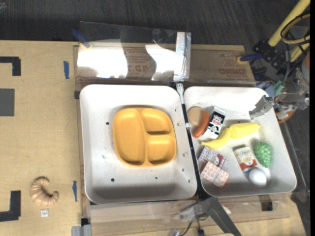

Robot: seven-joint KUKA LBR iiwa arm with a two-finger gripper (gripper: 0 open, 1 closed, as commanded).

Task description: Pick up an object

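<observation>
Two shallow white bins sat side by side on the bench [34, 132]. The left bin [93, 146] held a single thing: a yellow tray [144, 135] with three compartments, lying flat near the middle.

The right bin [283, 168] carried all the small objects. I counted one yellow banana [231, 134] lying across the middle, one hot dog in a bun [199, 121] near the left wall, and one small black-and-white carton [215, 122] just beside it. Below the banana lay two small pink-patterned packets [212, 165], one overlapping the other. To their right stood one small carton with a red label [244, 157], one green bumpy object [264, 153] and one white egg-shaped object [257, 176], all close together near the lower right corner.

The gripper [261, 107] hung at the upper right rim of the right bin, above the banana's far end and apart from it. Nothing showed between its fingers; how far apart they stood I could not tell from where I looked.

One croissant [43, 191] lay on the bench well left of both bins. Behind the bins stood one clear plastic sheet [133, 58] with one strip of silver tape [181, 55] on its right edge.
</observation>
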